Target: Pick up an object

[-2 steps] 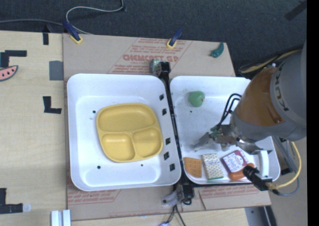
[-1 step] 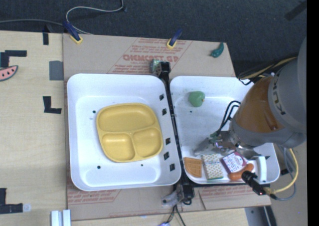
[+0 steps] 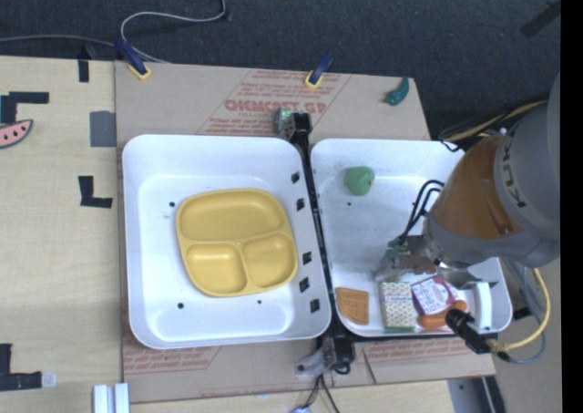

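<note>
Right bin (image 3: 364, 211), near corner: small flat packet (image 3: 396, 304) beside claw (image 3: 401, 261), claw state not discernible; likely light, thin, slippery wrapper, best pinched across its short edges.

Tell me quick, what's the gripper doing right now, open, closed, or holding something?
Gripper: cannot be told; it sits low in the right bin, beside the packets at the near edge.
</note>
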Robot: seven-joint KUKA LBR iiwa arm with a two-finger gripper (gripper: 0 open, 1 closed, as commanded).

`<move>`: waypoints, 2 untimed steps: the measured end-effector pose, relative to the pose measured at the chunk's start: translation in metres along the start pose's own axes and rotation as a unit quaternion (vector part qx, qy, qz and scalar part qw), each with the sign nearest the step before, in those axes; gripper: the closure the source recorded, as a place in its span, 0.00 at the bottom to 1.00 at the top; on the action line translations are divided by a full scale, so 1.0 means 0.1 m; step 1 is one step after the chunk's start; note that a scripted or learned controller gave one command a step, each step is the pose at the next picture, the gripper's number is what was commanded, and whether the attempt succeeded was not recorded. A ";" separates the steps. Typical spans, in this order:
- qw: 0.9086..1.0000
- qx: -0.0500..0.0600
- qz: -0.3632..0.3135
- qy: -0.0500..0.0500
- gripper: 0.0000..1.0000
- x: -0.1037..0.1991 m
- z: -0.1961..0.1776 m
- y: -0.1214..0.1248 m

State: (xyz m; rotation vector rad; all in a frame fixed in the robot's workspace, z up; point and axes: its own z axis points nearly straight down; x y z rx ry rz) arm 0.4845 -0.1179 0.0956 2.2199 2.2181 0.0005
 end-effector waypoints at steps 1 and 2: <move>1.000 0.001 -0.001 0.001 1.00 0.32 -0.92 0.50; 1.000 0.003 -0.002 0.000 1.00 0.32 -1.01 0.49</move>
